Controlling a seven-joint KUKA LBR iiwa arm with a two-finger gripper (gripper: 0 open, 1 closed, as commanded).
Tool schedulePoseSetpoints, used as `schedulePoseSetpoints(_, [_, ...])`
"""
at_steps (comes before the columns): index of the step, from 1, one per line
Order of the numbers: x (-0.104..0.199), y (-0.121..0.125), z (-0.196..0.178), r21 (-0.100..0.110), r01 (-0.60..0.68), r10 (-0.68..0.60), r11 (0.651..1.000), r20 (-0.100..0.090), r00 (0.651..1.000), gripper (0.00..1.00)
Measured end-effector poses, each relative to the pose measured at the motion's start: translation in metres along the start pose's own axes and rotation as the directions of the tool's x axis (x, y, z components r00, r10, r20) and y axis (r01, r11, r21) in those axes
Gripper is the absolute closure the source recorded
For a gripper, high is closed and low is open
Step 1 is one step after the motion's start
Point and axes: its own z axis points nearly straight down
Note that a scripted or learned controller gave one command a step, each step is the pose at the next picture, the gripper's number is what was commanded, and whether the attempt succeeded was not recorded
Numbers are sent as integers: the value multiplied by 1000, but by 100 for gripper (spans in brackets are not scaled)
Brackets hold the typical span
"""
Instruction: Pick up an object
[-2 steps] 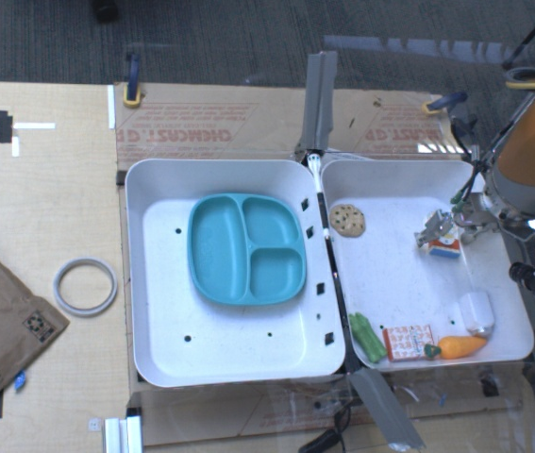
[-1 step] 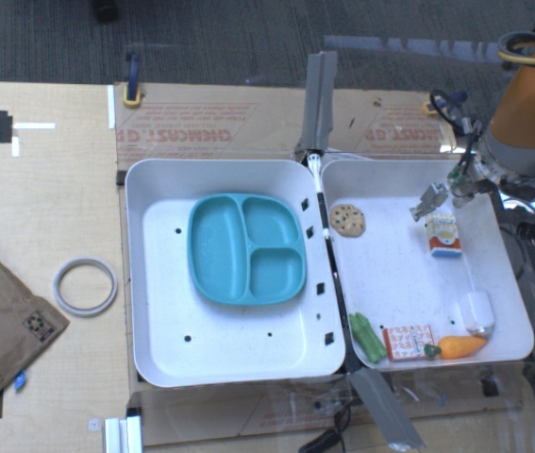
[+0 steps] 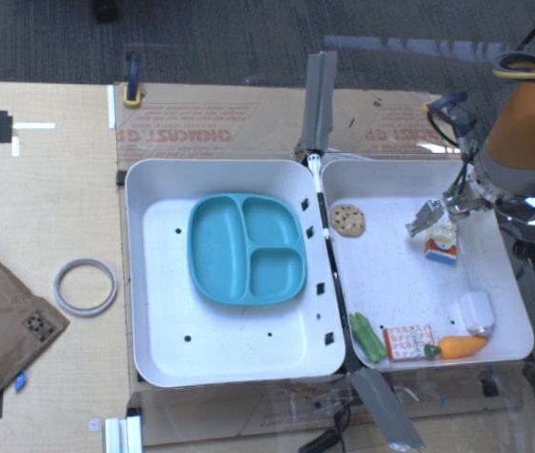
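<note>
- Right bin (image 3: 409, 173): white, shallow, rounded corners.
- Gripper (image 3: 434, 217): over upper right of that bin, just above small carton (image 3: 443, 242); fingers spread, nothing visibly between them.
- Carton: boxy, white with red and blue print, upright, touching or just under fingertips; cannot tell which.
- Cookie (image 3: 347, 219): round, speckled, well left of gripper.
- Along front wall: green vegetable (image 3: 367, 337), flat red-white packet (image 3: 408, 342), glossy orange carrot (image 3: 461, 346), pale white item (image 3: 476, 310).
- Left bin (image 3: 144, 281): teal three-compartment plate (image 3: 247, 249).
- Bench: tape ring (image 3: 86, 284).
</note>
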Motion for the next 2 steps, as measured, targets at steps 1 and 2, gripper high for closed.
schedulePoseSetpoints(1, [2,-27,5,10,-61,61,998,-7,998,0])
schedulePoseSetpoints(2, [8,-54,5,11,-113,113,994,-7,994,0])
